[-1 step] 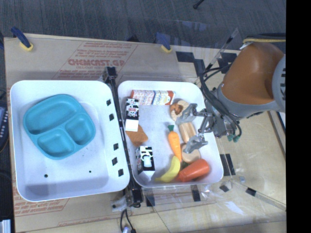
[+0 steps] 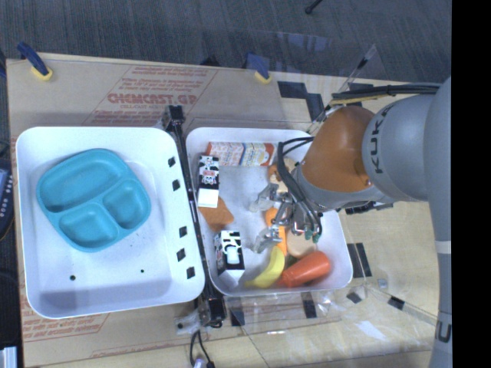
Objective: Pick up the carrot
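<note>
brown cardboard printed with red lettering covers the bench (image 2: pixel 115 90), and two shallow white bins are set on it side by side. the left bin (image 2: pixel 46 282) in the left half of the frame holds a blue divided plate (image 2: pixel 92 198) lying toward its upper left. the right bin (image 2: pixel 230 140) sits at centre right and is crowded. a printed packet (image 2: pixel 239 153) lies along its upper wall, with a small black-and-white box (image 2: pixel 208 172) just below it at the left wall and a brown piece (image 2: pixel 217 215) beneath that. a second black-and-white item (image 2: pixel 229 251) lies lower, near a yellow banana (image 2: pixel 268 271) at the bottom wall. beside the banana, a fat orange-red piece, taken to be the carrot (image 2: pixel 308 267), rests in the lower right corner of the bin. the gripper (image 2: pixel 278 221) is lowered into the middle of the bin, above the banana and upper left of the carrot; its metal fingers (image 2: pixel 266 240) are tangled with cables and an orange item beneath, so whether they are spread or closed cannot be told. much of the bin's right side is hidden by the grey and orange arm (image 2: pixel 345 156), which is cut off at the frame's right.
</note>
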`<action>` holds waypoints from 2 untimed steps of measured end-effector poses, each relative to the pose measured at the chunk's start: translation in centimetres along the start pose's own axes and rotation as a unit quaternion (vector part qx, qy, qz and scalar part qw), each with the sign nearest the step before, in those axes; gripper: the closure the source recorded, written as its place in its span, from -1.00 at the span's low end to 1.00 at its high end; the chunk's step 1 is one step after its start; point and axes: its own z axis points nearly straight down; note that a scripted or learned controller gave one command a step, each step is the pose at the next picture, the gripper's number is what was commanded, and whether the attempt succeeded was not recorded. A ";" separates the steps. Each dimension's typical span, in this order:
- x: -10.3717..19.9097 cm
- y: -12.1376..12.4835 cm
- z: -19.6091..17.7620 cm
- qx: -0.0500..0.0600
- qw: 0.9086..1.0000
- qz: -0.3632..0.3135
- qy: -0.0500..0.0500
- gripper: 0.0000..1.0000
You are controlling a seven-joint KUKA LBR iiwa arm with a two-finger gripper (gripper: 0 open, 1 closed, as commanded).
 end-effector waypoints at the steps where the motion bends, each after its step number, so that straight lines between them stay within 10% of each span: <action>1: -0.1 0.3 -1.0 0.000 1.000 -0.005 0.000 1.00; 2: 1.7 9.3 -10.6 -0.002 1.000 -0.010 -0.004 1.00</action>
